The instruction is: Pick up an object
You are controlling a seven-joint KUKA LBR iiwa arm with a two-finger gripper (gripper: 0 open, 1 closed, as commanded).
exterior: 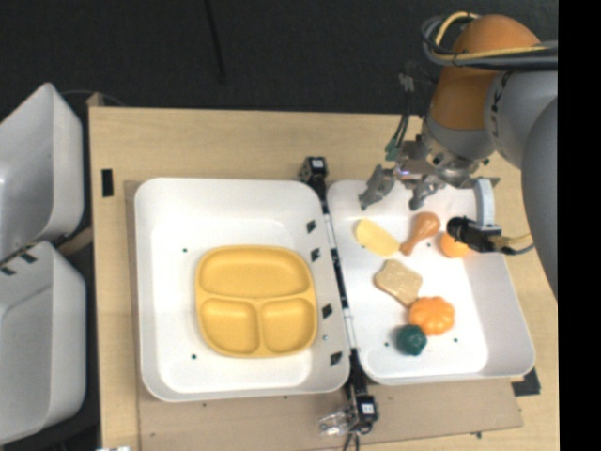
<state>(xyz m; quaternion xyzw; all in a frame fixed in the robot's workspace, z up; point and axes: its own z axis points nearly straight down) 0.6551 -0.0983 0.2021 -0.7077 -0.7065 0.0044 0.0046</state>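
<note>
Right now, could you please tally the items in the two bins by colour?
Yellow: 2, divided tray, yellow slice
Orange: 3, drumstick, pumpkin, small orange piece
Tan: 1, bread slice
Green: 1, green ball
Total: 7

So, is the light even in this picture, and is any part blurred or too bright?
Camera view: lighting is soft and fairly even; the white right bin and left bin look bright, nearly washed out. The yellow tray is sharp enough, with little shadow. The gripper looks slightly blurred. The background above the bench is dark.
</note>
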